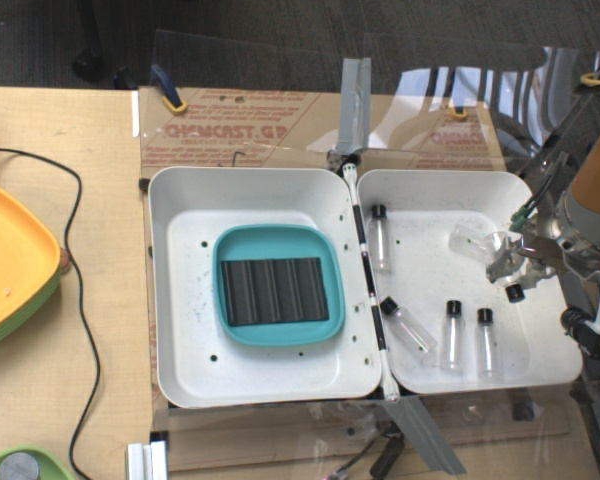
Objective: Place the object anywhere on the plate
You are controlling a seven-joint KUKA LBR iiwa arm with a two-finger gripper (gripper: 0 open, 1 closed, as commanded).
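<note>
The gripper [507, 268] hovers at right among clear vials [451, 334]; its grip cannot be told. The teal plate [277, 286], centre-left, holds nothing, so placing appears undone.

Arm [592, 183]: orange band w/ grey below, dark cables alongside. Tool [513, 266]: bare silver metal, angular, w/ small black tip and green spot near its top.
</note>
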